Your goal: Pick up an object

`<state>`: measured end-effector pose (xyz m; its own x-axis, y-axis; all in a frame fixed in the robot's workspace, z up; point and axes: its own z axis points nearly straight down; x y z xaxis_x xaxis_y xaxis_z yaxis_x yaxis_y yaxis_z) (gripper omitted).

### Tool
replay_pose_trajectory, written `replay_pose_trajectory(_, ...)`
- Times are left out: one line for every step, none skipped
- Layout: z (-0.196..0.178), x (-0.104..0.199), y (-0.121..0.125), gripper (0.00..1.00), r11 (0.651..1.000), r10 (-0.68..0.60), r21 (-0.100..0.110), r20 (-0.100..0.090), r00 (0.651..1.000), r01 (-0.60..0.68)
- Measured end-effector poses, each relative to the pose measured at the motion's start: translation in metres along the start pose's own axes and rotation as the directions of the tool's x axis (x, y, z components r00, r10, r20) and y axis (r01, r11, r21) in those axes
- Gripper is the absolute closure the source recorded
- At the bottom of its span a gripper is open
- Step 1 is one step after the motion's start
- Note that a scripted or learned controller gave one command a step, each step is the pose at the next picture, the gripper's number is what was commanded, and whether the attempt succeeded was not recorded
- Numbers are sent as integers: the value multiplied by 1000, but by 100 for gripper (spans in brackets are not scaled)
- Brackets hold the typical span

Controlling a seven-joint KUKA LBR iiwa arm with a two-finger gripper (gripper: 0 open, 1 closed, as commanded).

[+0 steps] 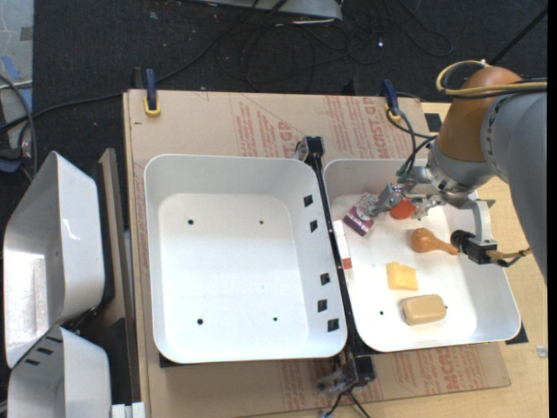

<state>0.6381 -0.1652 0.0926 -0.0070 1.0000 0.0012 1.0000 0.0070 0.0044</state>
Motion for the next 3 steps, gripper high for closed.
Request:
replay_pose_trajectory(-18,-4,-1,100,1000,2,1,2,1000,-2)
replay_pose_trajectory(-17,-4,-1,0,1000,2,0,2,1000,-2)
replay_pose_trajectory(1,-9,-12,0,1000,9,6,2,1000,-9)
